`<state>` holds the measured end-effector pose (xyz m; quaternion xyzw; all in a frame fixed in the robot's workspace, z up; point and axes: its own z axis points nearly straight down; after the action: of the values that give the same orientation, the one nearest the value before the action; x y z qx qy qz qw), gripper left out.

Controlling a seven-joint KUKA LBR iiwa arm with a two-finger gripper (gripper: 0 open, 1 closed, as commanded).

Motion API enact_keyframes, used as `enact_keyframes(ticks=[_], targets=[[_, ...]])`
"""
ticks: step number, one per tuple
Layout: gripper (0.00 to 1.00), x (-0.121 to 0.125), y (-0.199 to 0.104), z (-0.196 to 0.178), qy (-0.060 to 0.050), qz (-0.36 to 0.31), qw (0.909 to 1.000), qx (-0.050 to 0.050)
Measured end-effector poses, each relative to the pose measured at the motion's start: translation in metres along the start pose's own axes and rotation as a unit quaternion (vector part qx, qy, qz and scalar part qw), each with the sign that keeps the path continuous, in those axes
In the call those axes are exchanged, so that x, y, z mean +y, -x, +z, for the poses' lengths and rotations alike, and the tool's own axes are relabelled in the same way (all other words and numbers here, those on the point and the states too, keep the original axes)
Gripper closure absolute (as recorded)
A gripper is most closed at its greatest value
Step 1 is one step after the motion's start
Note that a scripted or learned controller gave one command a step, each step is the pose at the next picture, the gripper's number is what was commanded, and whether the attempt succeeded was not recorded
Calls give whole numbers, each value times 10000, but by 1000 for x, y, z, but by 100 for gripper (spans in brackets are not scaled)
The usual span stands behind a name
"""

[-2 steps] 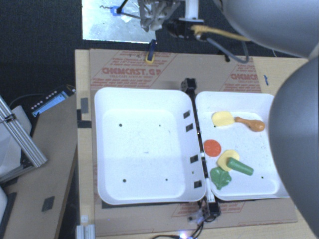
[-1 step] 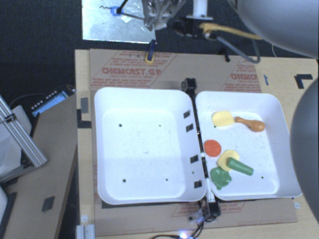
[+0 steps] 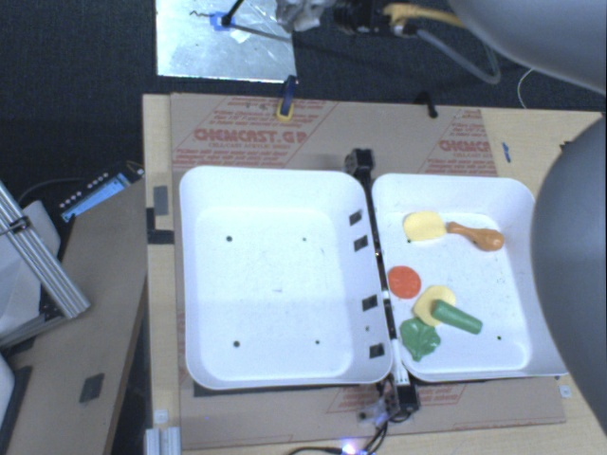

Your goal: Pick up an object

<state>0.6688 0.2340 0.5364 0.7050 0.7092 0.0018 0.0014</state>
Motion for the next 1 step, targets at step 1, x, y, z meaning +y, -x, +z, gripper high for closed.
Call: enact_keyframes(ticks=[1], targets=[[100, -1, 65, 16, -27, 40, 10000, -5]])
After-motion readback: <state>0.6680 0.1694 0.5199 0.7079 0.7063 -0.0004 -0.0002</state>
